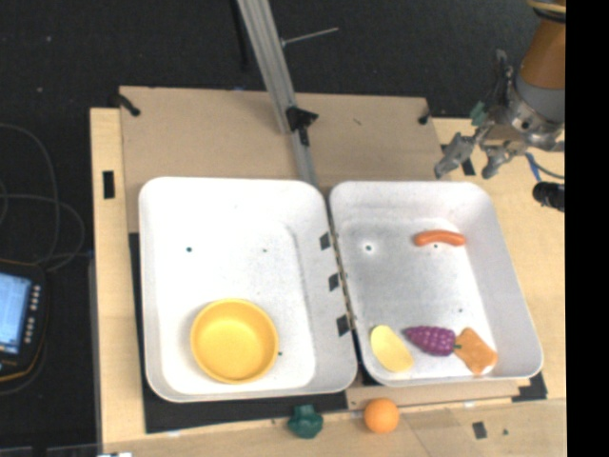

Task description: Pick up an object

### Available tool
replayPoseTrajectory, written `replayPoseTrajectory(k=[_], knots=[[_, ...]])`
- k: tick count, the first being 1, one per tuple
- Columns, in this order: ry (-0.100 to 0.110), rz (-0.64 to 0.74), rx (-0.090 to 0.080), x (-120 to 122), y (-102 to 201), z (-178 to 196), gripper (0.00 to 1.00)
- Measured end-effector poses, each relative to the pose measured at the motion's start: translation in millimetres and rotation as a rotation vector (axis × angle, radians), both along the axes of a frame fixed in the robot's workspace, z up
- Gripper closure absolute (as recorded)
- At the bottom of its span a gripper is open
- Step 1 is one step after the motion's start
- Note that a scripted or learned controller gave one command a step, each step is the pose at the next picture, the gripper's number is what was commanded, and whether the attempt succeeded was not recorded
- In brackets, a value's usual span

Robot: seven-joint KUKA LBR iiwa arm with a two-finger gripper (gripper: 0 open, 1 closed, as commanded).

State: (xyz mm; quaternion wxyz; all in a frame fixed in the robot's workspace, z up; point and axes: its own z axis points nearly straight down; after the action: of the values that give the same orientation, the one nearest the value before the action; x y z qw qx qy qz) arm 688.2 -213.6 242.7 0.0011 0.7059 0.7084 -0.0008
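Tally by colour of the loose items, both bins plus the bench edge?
Yellow: 2, round yellow plastic bowl in the left bin, pale yellow oval piece in the right bin
Orange: 3, orange sausage-shaped toy, orange carrot-like toy, orange ball on the bench
Purple: 1, purple grape bunch toy
Green: 1, small dark green toy on the bench
Total: 7

bowl [234, 340]: yellow
sausage [440, 239]: orange-red
grapes [429, 339]: purple
carrot [475, 349]: orange
lemon slice [390, 348]: pale yellow
ball [381, 415]: orange
small toy [305, 422]: dark green
bins [228, 217]: white with tiny dark dots
bench [200, 131]: light brown
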Motion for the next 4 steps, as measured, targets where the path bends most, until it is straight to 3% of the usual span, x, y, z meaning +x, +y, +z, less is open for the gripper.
replayPoseTrajectory(k=[1, 4], knots=[[0.001, 0.001, -0.001, 0, 0, 0, 0.0], [0.003, 0.002, 0.0, -3, 0, -141, 0.0]])
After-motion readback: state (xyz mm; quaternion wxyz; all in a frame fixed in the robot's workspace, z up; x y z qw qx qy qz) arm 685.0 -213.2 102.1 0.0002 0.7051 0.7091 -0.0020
